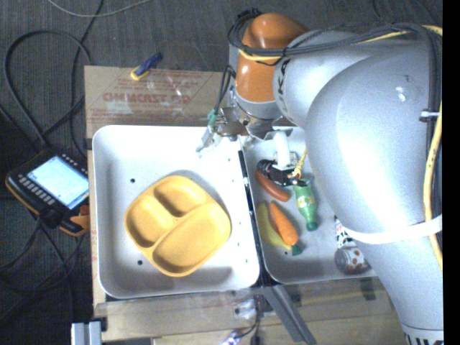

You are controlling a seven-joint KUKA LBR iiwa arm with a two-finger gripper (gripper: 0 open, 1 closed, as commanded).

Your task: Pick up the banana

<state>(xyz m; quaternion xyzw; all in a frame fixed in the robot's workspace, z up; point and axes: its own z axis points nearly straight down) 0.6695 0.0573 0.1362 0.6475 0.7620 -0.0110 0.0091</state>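
In the right bin [316,261], the banana [267,228] is lying crowded: a carrot [284,225] is resting against its right side, a sausage [273,187] is sitting just above, and a green bottle [306,205] is lying near. The divider wall [249,200] is hemming its left side. The big grey arm [366,135] is overhanging the bin's right half. In the left bin [108,214], a yellow sectioned plate [177,223] is occupying the middle, leaving open floor around its edges.
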